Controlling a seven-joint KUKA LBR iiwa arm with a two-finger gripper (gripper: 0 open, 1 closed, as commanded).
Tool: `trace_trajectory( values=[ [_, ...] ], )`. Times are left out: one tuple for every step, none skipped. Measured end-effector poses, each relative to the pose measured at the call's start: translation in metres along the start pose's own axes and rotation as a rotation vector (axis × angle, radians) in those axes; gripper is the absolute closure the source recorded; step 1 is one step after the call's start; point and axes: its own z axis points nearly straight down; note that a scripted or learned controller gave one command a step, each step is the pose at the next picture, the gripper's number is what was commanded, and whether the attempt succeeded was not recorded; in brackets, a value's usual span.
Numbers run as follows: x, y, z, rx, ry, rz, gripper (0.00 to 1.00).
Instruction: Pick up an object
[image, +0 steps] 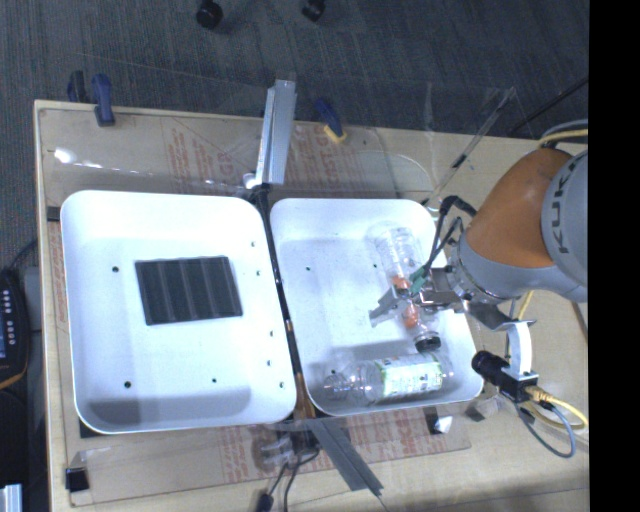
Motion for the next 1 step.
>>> trace_trajectory(
  values=[
    [-0.0125, 0.0528, 0.0359, -0.001, -0.001, -0.056, 0.0]
  ],
)
